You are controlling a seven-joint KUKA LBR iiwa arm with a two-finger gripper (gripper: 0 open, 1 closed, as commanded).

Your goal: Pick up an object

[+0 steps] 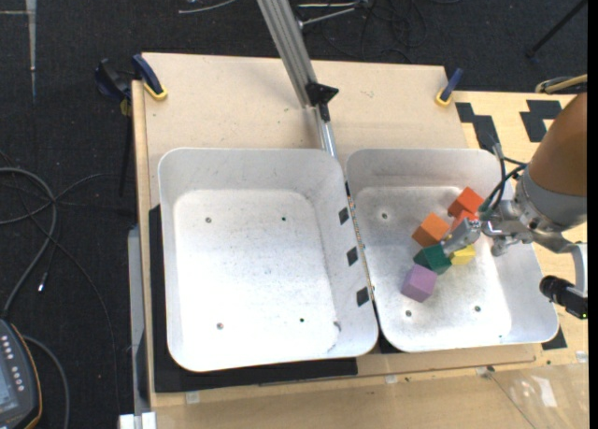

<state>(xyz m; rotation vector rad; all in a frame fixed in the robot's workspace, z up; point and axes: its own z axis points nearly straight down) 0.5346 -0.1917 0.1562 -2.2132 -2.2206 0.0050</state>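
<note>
**Gripper sitting in the block cluster, grasp not confirmed**

Landmark: the shallow white plastic right bin (523,324). All the candidate objects are lying in its upper-middle part, bunched together.

- Small orange cube (431,229) is sitting at the cluster's left.
- Red-orange block (465,202) is lying up and to the right of it, toward the bin's far wall.
- Dark green block (434,258) is sitting just below the orange cube, touching or nearly touching it.
- Small yellow block (462,254) is peeking out beside the green one, right under the tool.
- Lilac purple cube (420,282) is sitting lowest, nearest the bin's centre, close against the green block.

The two-finger gripper (464,232) is reaching in from the bin's right side and hanging over the yellow/green pair. I cannot tell how far it is open, or whether it is holding anything; the tip is too small and cluttered to read.

Handling, my judgement: these are looking like rigid, light toy blocks, not fragile, with flat and possibly slick faces. Best hold is across two opposite flat faces, square on. Crowding is the problem here; the purple cube is looking the most exposed, with free sides toward the bin's centre.

The shallow white plastic left bin (187,193) is sitting alongside.
</note>
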